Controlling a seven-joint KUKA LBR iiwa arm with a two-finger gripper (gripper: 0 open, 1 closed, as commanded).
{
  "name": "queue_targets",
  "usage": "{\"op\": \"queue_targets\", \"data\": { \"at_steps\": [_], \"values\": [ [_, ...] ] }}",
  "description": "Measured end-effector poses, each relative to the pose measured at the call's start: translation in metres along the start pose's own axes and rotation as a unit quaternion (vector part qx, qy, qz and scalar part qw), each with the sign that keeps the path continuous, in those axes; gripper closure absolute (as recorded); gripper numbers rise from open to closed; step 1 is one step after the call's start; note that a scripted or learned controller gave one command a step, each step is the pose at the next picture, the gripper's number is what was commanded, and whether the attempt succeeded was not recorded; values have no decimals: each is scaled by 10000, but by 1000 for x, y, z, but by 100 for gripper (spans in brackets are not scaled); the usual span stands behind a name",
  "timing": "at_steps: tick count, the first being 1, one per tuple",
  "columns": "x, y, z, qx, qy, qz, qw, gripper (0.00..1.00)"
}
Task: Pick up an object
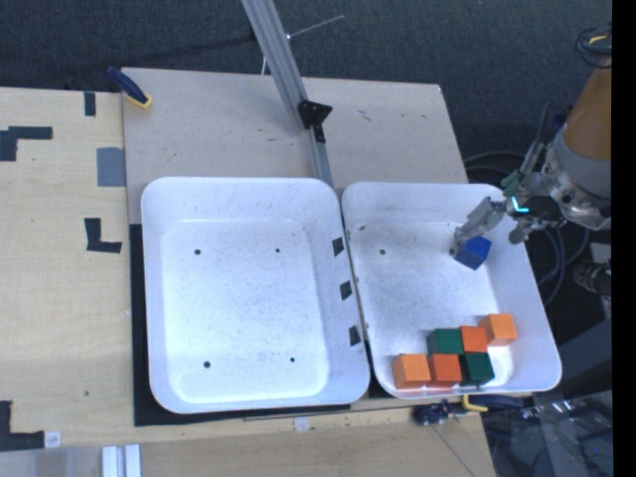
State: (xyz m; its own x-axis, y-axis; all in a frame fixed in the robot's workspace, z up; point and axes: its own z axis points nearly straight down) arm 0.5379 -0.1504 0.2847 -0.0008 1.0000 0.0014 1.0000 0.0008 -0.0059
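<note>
Blue block [473, 252] at tool [494, 223] fingertip.

Two white bins [159, 217], four orange blocks [410, 370], two green blocks [446, 341] and one blue block [473, 253].

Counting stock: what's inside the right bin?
The right bin holds a blue block by the gripper, plus orange and green blocks clustered at its near edge; anything beneath them is hidden.

Robot lab, plywood bench [248, 117], white bins [159, 266], carpet floor [447, 18]
</note>
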Motion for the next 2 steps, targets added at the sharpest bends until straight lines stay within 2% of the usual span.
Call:
{"op": "queue_targets", "data": {
  "at_steps": [1, 2],
  "values": [
    [0, 1, -3, -24, -6, -9, 10000, 0],
    [-2, -8, 46, 0, -7, 0, 10000, 0]
  ]
}}
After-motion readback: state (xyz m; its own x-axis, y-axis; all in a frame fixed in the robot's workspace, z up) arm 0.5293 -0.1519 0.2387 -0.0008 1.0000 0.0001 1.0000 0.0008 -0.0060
